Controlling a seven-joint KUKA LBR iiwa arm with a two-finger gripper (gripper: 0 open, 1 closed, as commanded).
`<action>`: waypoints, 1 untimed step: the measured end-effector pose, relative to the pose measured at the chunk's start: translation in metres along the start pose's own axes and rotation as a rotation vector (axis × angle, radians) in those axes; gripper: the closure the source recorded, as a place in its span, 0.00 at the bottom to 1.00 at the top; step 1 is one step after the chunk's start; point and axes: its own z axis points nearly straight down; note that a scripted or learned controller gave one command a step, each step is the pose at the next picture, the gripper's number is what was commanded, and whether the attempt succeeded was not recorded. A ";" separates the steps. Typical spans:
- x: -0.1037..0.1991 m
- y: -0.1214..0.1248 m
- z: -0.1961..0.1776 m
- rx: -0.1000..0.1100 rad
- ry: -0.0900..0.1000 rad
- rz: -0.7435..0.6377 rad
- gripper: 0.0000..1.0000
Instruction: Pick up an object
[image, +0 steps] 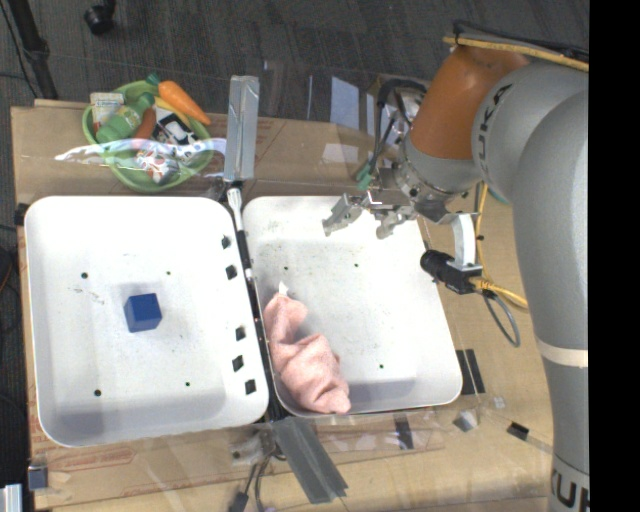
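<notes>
The claw (364, 218) hangs over the far part of the right bin (430, 330). Its two fingers (340, 215) are spread wide apart, and there is nothing between them. It sits close to the far edge of that bin, a bit right of the middle. The big grey arm (540, 200) with the orange band (455, 90) comes in from the right side and covers the far right corner.

A soft pink cloth (303, 358) lies in the right bin. It is down at the near left part, bunched up, and it rests against the left wall and reaches the near edge. The claw is well apart from it. The white floor between them is bare, so there is lots of open room in the middle and on the right side of this bin.

A little blue block (143, 311) sits in the left bin (60, 240). It is left of the middle and does not touch any wall. White floor is all around it.

The two bins sit side by side, and their inner edges touch along a black strip (240, 300).

A green bowl (150, 170) stands on the bench past the left bin's far edge. It holds toy food, with an orange carrot (180, 98) on top.
</notes>
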 end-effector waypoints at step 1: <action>0.016 0.015 -0.007 -0.005 0.000 -0.020 0.00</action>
